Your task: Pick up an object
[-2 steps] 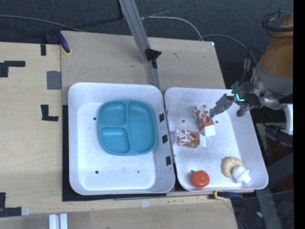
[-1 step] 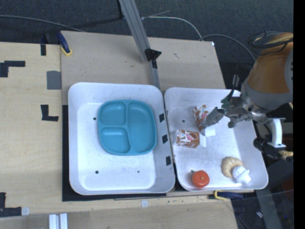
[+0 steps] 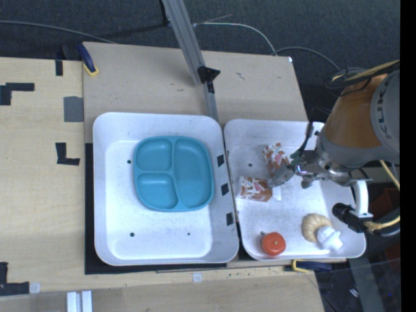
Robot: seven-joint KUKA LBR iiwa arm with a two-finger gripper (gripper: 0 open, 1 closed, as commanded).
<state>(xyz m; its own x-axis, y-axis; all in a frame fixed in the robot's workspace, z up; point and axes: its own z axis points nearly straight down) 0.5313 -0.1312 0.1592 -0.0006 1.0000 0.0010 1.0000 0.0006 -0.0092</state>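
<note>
In the right bin (image 3: pixel 250 239) lie a red-and-white packet (image 3: pixel 275 155) near the middle and a second, crumpled packet (image 3: pixel 254 188) to its lower left. A red tomato-like ball (image 3: pixel 273 242) sits by the front wall. A tan pastry-shaped toy (image 3: pixel 315 225) with a white piece (image 3: pixel 331 239) lies at the front right. My gripper (image 3: pixel 294 178) hangs low over the bin's middle, just right of both packets, and looks open with nothing between its fingers. One fingertip (image 3: pixel 281 176) is close to the lower edge of the upper packet.
The left bin (image 3: pixel 114 239) holds a teal divided plate (image 3: pixel 173 173). A grey metal pole (image 3: pixel 185 34) slants down to the bins' shared back edge. The arm's orange and grey body (image 3: pixel 357 122) overhangs the right bin's right side. Cables trail at the back right.
</note>
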